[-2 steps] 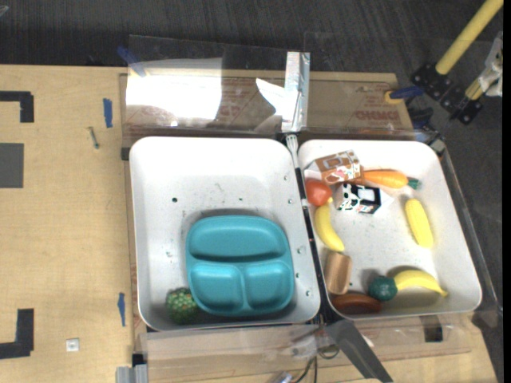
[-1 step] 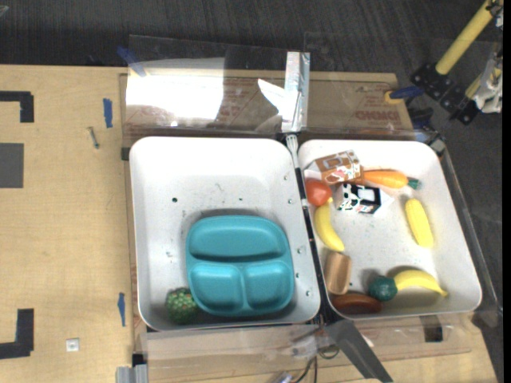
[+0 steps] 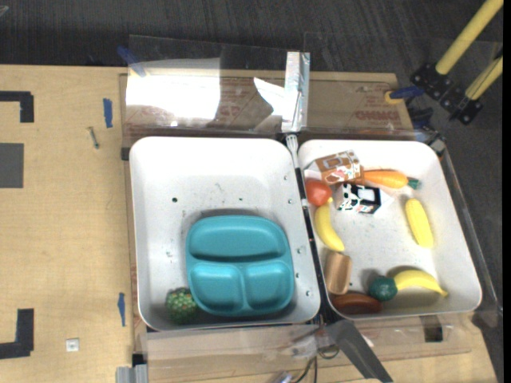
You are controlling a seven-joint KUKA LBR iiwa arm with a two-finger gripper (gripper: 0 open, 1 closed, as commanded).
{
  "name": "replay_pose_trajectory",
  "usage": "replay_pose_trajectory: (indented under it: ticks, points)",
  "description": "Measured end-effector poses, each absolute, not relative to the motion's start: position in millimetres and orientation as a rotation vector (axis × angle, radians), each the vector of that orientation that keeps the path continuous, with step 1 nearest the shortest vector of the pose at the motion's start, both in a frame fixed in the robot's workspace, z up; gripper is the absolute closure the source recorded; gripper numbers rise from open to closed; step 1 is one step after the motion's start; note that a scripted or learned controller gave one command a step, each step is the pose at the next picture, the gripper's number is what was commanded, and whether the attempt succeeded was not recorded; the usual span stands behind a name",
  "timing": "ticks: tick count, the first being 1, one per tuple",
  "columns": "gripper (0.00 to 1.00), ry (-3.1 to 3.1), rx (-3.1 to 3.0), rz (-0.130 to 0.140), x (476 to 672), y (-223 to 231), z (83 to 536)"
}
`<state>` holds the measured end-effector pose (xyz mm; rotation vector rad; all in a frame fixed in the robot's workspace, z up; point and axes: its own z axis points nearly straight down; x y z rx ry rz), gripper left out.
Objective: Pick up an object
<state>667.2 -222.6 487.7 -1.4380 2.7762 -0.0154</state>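
The wooden bench fills the 9 o'clock side of the view, with the two bins set toward its 3 o'clock end. The left bin holds a teal divided tray lying flat toward its 6 o'clock wall. A small bumpy green ball sits just beside the tray's 8 o'clock corner.

The right bin carries the loose objects for picking. Three yellow bananas lie in it: one along the 9 o'clock wall, one toward 3 o'clock, and one at about 5 o'clock. An orange carrot lies crosswise near 12 o'clock, its green end pointing to 3 o'clock. Just at its 9 o'clock end is a brown printed carton, and a black-and-white box lies below both. A red tomato sits at 10 o'clock, touching the first banana's upper end. A tan cylinder stands near 7 o'clock. A dark green round fruit touches the third banana's 9 o'clock tip, and a dark reddish-brown piece rests against the 6 o'clock wall.

Whether the claw is open or closed cannot be told.
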Motion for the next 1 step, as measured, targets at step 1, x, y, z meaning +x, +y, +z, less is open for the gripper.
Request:
replay_pose_trajectory:
  ticks: [1]
  points:
    - [1.0, 2.708, -1.584, 0.001, 667.8, -221.6, 423.6]
